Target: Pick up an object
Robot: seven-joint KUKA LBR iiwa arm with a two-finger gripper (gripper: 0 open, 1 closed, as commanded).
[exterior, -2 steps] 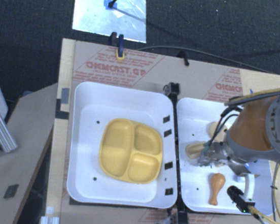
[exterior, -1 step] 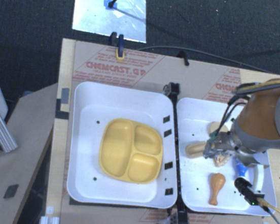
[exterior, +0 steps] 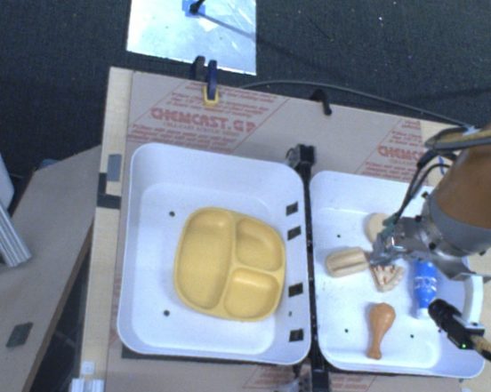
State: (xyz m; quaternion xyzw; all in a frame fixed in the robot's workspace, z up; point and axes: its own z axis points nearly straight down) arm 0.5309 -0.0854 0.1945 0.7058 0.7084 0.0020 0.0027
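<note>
One fixed camera looks down at a slant from above the table's (exterior: pixel 64 212) near edge, far enough to take in both white bins (exterior: pixel 155 170), the far edge and dark floor (exterior: pixel 52 31) beyond

2 bins (exterior: pixel 131 247), 1 tray (exterior: pixel 229 263), 5 objs (exterior: pixel 379 327)

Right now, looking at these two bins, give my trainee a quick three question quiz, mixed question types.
1. True or false: the yellow divided plastic plate lies in the right white bin.
2. Which toy lies nearest the camera in the right bin? A) blue bottle B) brown toy drumstick C) tan bread roll
3. Fill in: the gripper hovers over the ____ bin.

Key: 1 false, it lies in the left white bin; 2 B; 3 right.
</note>
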